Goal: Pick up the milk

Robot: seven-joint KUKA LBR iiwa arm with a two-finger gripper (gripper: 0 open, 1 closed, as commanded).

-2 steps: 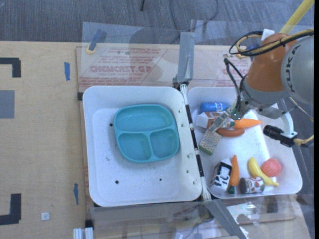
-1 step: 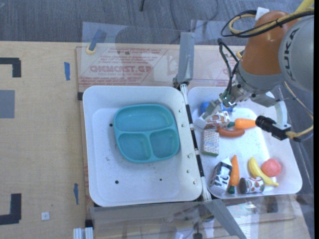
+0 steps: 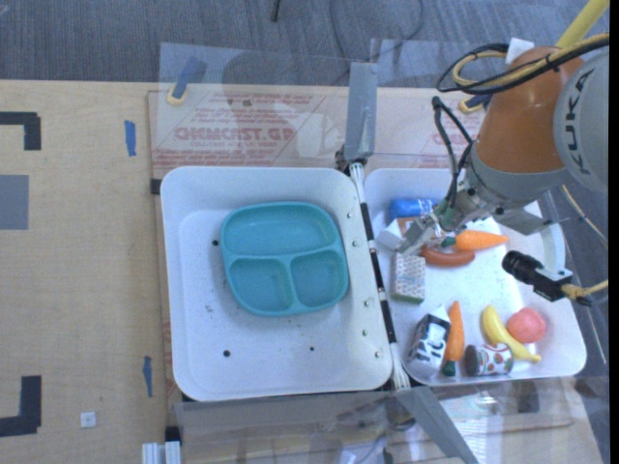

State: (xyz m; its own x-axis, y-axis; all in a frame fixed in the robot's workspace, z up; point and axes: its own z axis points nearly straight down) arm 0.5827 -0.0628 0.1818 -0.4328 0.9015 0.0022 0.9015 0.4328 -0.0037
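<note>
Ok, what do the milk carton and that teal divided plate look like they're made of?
The milk carton looks like a toy: a small black-and-white box with a faintly glossy face, probably hard plastic, though printed card can't be ruled out. The teal plate looks like moulded plastic: one uniform colour, rounded compartment ridges and a soft sheen on its rim.
</note>
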